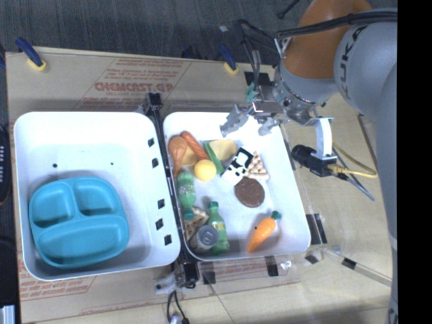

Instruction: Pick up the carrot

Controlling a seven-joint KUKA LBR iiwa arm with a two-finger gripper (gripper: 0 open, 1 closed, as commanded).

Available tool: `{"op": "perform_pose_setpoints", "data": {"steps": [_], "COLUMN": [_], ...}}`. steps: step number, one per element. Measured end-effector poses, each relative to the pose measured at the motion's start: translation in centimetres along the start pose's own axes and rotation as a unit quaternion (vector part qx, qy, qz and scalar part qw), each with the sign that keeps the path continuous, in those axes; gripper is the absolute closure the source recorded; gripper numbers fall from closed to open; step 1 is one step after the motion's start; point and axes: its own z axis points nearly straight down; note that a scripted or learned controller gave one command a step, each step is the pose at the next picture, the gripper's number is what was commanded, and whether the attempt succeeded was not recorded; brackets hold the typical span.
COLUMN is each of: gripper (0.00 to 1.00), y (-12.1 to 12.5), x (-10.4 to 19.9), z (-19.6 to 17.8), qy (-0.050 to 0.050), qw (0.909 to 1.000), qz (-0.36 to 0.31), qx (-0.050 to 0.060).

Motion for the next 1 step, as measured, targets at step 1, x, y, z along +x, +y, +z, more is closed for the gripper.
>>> {"op": "perform_pose_setpoints", "data": {"steps": [1], "gripper": [0.00], "y": [-9.30], "x": [-7.03], "z": [2.65], "qy": [0.000], "qw": [0.9994], "qz": [-0.035], "qx": [0.000]}}
